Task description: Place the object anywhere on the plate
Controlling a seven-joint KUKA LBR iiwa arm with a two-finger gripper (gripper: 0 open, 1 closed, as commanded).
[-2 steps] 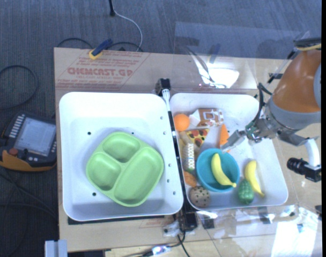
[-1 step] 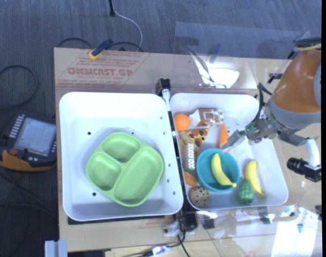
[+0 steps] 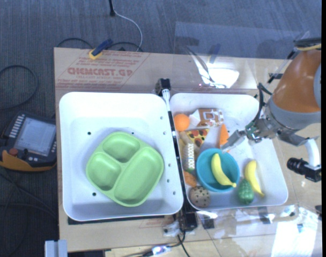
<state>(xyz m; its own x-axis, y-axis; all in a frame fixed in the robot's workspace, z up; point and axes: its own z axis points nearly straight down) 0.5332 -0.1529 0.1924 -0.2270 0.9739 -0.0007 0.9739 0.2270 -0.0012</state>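
A green plate [image 3: 125, 167] with three compartments lies in the left bin [image 3: 77, 111]. The right bin [image 3: 273, 191] holds the toy food: an orange [image 3: 181, 122], a pizza slice [image 3: 195, 136], a carrot [image 3: 222, 135], a blue bowl [image 3: 206, 175] with a banana [image 3: 222, 170] in it, a second banana [image 3: 253, 176], a green vegetable [image 3: 245, 193] and a cookie [image 3: 200, 197]. My gripper [image 3: 234, 140] hangs over the right bin, just right of the carrot and above the bowl's far rim. Nothing visibly sits in it.
A waffle-like piece [image 3: 209, 115] lies at the back of the right bin, and a long patterned piece [image 3: 190, 157] lies along its left wall. The divider [image 3: 172, 143] separates the bins. A teach pendant [image 3: 29, 141] rests on the floor to the left.
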